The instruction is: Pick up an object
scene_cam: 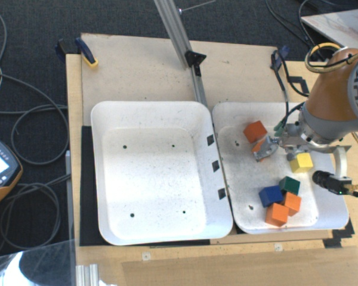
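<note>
Reaching in over the right bin (pixel 241 219), the grey arm (pixel 331 100) sets its end effector (pixel 264 150) low, just beside an orange cube (pixel 255 130) at the bin's upper middle; whether it is spread or pressed together I cannot tell, and no cube shows gripped. Stock in the same bin: a yellow cube (pixel 302 161) near the wrist, then a tight cluster toward the near rim, blue cube (pixel 271 195), green cube (pixel 290 185) and two orange cubes (pixel 283 210), likely too crowded for a clean grasp. The isolated orange cube looks like the intended pick; the left bin (pixel 107 115) adjoins on the bench (pixel 137 58).
</note>
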Robot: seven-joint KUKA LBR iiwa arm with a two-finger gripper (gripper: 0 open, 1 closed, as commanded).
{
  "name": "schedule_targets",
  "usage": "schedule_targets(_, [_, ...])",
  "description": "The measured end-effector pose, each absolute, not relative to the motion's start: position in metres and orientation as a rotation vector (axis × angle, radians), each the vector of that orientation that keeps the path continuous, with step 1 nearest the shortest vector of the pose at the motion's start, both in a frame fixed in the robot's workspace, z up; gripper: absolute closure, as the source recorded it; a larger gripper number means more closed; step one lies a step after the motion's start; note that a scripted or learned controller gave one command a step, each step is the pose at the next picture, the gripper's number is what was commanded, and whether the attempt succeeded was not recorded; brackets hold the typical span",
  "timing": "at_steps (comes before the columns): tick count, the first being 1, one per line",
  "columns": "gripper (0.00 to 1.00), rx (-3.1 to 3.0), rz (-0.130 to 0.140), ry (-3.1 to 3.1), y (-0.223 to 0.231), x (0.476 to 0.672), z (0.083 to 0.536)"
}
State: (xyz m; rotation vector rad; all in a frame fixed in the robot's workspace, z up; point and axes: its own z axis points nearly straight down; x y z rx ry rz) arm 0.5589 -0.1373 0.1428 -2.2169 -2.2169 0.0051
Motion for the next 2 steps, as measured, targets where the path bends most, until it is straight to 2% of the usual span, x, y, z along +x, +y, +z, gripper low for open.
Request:
schedule_targets(1, [1.0, -2.222, -0.004, -2.222, -0.137, 0.561, 0.157])
schedule_targets(2, [1.0, -2.224, -0.006, -2.227, -0.134, 0.553, 0.208])
